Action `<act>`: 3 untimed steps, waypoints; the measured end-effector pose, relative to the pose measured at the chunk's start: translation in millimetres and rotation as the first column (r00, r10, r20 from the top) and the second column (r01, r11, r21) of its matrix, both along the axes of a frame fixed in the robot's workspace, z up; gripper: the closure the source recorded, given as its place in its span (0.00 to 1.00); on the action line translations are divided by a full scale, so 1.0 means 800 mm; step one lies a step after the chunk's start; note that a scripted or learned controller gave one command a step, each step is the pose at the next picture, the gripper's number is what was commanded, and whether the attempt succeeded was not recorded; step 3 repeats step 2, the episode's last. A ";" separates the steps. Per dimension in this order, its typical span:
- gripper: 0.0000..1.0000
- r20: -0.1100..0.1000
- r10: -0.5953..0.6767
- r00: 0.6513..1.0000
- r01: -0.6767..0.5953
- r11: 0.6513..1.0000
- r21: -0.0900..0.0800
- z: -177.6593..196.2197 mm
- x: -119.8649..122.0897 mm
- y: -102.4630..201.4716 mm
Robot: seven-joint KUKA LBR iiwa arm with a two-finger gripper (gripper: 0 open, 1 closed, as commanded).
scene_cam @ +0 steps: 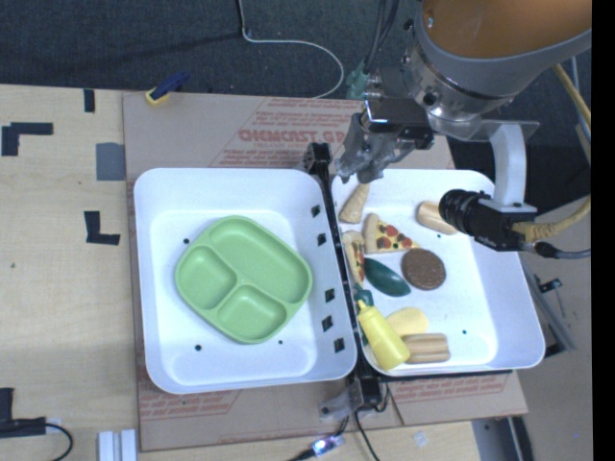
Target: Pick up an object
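From my station I see the bench (58, 286) carrying two white bins. The left bin (159, 257) holds a green divided plate (242, 279), with free floor all around it. The right bin (500, 325) is crowded along its left wall: pizza slice (386, 235), brown cookie (424, 269), dark green piece (386, 277), yellow bottle (382, 338). Its right half lies open. The pincer (354, 169) hangs over the divider's far end; how wide it stands I cannot tell.
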State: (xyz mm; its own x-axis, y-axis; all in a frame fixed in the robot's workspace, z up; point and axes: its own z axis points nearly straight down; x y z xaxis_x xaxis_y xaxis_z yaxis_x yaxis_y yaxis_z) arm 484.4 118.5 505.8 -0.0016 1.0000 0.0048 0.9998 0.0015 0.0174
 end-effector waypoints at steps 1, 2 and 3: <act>1.00 -0.032 -0.007 0.999 0.007 1.000 -0.010 -0.167 -0.003 -0.062; 1.00 -0.015 0.000 1.000 0.000 1.000 -0.005 -0.104 -0.001 -0.065; 1.00 -0.015 0.000 1.000 0.000 1.000 -0.005 -0.104 -0.001 -0.065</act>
